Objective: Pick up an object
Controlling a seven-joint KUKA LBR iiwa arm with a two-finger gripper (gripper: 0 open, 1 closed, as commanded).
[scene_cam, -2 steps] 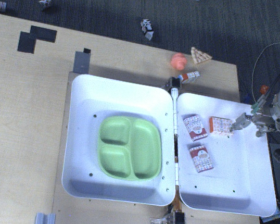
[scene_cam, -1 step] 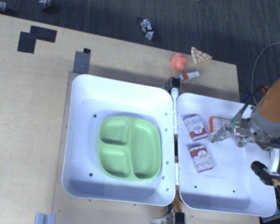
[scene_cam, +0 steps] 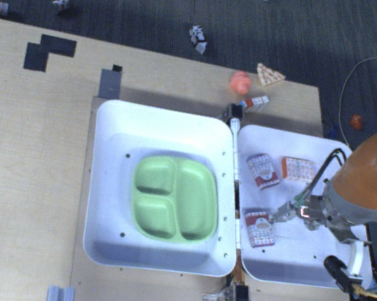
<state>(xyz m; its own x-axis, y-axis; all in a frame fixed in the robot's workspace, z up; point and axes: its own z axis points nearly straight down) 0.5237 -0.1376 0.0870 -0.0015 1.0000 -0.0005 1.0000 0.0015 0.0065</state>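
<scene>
Robot arm [scene_cam: 371,184] reaching into the right bin [scene_cam: 311,268] toward small packets.

The gripper [scene_cam: 283,214] sits low over the right bin, its tip just beside a red-and-white packet [scene_cam: 260,228] lying near the bin's left wall. Whether its jaws are released or clenched, I cannot tell. Two more packets lie farther back: one [scene_cam: 262,171] left, one [scene_cam: 298,170] right. The left bin [scene_cam: 104,168] holds a green divided tray [scene_cam: 174,198]. On the bench beyond the bins sit a pink ball [scene_cam: 240,83] and a pizza-slice toy [scene_cam: 270,75].
</scene>
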